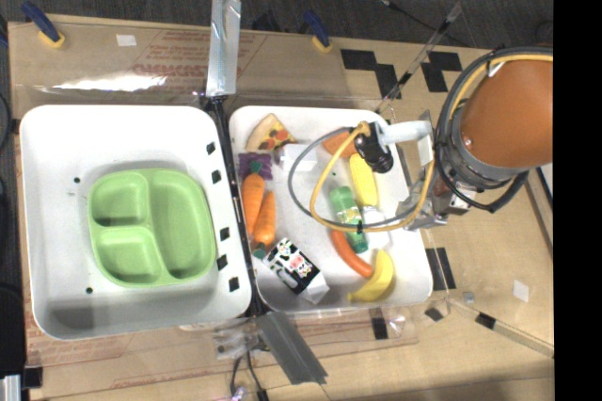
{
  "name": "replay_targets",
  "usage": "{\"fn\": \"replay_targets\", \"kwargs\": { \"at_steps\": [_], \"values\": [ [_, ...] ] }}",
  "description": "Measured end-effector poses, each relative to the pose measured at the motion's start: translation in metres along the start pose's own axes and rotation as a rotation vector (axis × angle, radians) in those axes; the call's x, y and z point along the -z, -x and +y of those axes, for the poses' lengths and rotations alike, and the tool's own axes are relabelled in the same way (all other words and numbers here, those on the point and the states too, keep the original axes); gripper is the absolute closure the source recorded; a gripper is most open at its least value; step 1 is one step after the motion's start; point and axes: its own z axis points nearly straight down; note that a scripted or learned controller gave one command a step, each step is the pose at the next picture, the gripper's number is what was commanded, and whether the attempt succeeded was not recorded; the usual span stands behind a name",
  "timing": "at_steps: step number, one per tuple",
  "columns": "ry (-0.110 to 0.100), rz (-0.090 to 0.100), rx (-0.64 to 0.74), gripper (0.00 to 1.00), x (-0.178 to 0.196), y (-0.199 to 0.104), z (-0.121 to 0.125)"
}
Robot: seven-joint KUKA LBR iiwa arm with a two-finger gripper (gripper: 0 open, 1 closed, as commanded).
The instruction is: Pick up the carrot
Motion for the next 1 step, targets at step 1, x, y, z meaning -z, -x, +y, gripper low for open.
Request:
{"fn": "replay_targets", "kwargs": {
  "at_steps": [1],
  "values": [
    [-0.008, 0.005, 0.004, 1.00, 0.0104, -0.0018, -0.0036]
  ]
}}
